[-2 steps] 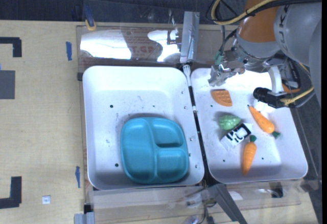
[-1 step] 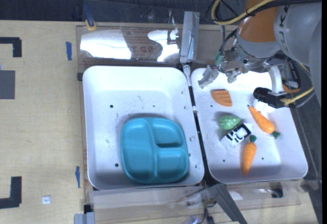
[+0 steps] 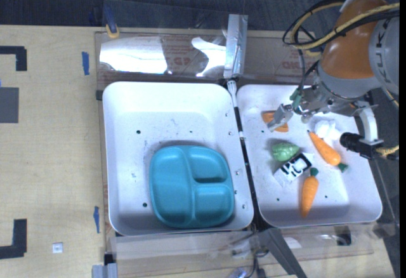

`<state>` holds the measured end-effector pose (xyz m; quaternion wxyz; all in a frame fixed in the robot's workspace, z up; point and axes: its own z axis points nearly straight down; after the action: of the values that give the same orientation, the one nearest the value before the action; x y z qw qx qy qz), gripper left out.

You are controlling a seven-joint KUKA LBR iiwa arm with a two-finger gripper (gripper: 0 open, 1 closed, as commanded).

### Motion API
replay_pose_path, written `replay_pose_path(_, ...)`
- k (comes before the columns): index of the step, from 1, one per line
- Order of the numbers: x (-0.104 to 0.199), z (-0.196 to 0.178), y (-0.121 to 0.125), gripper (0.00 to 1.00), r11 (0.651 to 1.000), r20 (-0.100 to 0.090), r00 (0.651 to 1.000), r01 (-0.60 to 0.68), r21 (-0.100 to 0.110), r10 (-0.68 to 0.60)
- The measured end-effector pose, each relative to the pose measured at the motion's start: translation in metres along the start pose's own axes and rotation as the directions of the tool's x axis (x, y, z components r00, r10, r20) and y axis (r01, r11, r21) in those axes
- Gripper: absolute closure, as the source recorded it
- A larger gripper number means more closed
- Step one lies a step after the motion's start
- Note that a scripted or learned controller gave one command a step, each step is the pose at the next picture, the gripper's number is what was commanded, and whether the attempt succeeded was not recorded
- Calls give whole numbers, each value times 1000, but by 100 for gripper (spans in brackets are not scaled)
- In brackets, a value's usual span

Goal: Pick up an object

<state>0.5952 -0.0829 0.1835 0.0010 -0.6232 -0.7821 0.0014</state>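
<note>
The right bin holds several small items. One orange carrot lies slanted near the middle right, and a second carrot lies toward the front. A green leafy piece rests beside a black and white block. A small orange piece sits near the bin's back left. My gripper hangs low over the back of this bin, just right of the small orange piece and behind the carrots. The arm's body partly hides a white lump.
The left bin holds a blue divided plate at its front. A clear plastic wall and a metal post stand behind the bins. Cables loop above the arm's orange band.
</note>
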Motion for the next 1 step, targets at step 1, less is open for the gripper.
replay_pose_path(1, -56, 69, -36, 0, 999, -2, 999, -38, 4, 38)
